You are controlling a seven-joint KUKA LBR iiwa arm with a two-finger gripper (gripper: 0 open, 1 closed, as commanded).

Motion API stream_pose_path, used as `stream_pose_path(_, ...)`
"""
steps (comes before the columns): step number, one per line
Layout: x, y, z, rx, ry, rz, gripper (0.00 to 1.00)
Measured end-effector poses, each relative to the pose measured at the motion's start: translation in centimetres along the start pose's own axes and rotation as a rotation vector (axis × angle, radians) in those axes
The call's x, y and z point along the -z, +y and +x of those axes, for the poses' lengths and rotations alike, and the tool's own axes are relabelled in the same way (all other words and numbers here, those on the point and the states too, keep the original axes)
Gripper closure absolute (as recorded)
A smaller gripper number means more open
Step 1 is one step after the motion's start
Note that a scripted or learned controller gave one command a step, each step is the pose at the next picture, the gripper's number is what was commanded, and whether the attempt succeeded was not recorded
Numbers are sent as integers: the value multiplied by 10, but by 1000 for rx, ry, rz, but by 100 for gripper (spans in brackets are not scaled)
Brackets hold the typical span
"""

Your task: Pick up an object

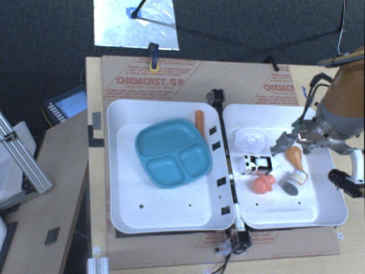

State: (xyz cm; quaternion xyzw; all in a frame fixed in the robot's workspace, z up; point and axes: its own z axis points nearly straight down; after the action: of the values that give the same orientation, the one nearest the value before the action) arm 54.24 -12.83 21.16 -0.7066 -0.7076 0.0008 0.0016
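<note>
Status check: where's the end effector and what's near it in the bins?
End effector over right bin, grasp unclear. Chicken drumstick toy just below it. Pink toy, small bottle close by.

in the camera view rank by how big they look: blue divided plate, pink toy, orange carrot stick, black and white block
1. blue divided plate, clearly largest
2. pink toy and black and white block, too alike to rank
3. orange carrot stick, long but thin, partly hidden by the plate, so unsure

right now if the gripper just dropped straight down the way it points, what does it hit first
Probably the orange-brown drumstick-shaped toy in the right bin, just below the gripper. Depth is unclear from this slanted view.
</note>
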Motion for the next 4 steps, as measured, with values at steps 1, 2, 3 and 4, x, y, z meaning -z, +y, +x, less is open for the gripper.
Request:
stream_pose_path(1, -42, 1, -3, 0, 0, -2, 0)
stream_pose_path(2, -84, 1, 0, -1, 0, -1, 0)
stream_pose_path(3, -71, 2, -1, -1, -2, -6, 100)
stream_pose_path(4, -10, 8, 6, 3, -2, -11, 100)
